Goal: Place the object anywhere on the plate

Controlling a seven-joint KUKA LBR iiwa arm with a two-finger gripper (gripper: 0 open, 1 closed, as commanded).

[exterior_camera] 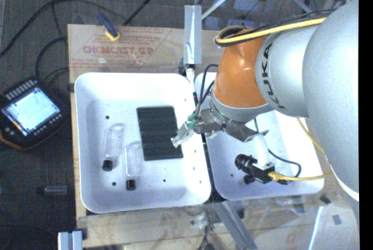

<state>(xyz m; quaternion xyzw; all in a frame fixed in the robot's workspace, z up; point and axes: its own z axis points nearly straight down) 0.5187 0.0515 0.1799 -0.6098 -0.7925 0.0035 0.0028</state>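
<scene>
Here the gripper [182, 137] hangs over the right edge of the black plate [158, 132] (jaw state impossible to tell), two clear tubes [120, 150] lying left.

Grey arm [326, 62], orange band [239, 77]

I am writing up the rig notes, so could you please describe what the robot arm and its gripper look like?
The bulky grey arm has smooth rounded casings, a glossy orange band above the wrist and black KUKA lettering beside it. A yellow cable loops over the band. The small metallic grey gripper carries a green part.
</scene>
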